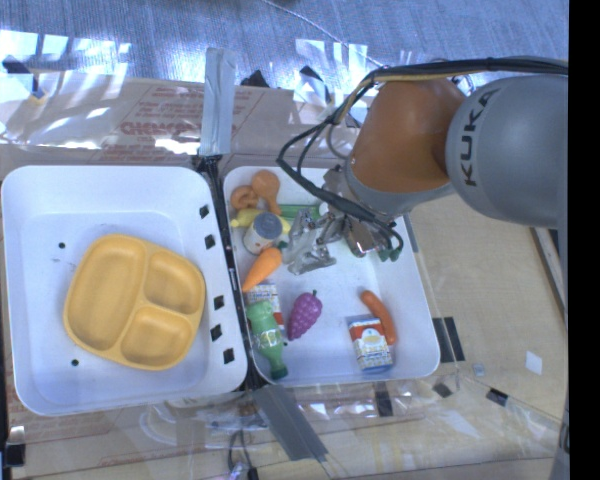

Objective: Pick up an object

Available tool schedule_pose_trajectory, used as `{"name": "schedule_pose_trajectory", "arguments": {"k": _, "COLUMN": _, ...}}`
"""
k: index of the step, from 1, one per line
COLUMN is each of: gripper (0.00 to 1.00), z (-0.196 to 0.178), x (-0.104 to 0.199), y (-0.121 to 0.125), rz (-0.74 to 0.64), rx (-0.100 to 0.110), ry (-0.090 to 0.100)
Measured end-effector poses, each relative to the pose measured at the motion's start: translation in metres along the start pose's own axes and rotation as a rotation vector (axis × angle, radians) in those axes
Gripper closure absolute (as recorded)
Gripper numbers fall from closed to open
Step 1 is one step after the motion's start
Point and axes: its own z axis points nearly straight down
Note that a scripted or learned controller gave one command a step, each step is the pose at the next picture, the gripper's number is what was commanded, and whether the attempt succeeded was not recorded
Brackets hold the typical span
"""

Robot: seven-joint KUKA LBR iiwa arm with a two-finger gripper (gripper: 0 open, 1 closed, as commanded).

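The camera view looked down on two white bins side by side. The left bin (pixel 30 368) held a yellow plate (pixel 133 300) with three parts in it. The plate lay flat near the middle of that bin.

The right bin (pixel 420 318) held the small toy things. A carrot (pixel 263 265) lay tilted near the left wall of this bin. Just below it stood out a green bottle (pixel 267 334) with a red and white label, lying down along the same wall. A purple bunch of grapes (pixel 304 314) lay just beside the bottle. Further right was a small orange sausage (pixel 377 313), and touching its lower end was a little box (pixel 370 344) with red and blue on it. At the top of the bin sat an orange-brown toy (pixel 256 190), and under it a small can (pixel 263 228) with a grey top on something yellow.

The big grey arm (pixel 510 148) came in from the right, with its orange band (pixel 405 133) over the top of the right bin. The gripper (pixel 313 253) was low in this bin, just to the right of the carrot and above the grapes. Its metal fingers (pixel 302 230) pointed down at the bin floor. I could not tell if they were open or closed, and I saw no toy between them.
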Motion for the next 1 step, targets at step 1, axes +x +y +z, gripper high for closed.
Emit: {"name": "schedule_pose_trajectory", "arguments": {"k": 1, "gripper": 0.00, "z": -0.0029, "x": -0.0007, "y": -0.0022, "rz": 0.002, "rx": 0.004, "ry": -0.005}}
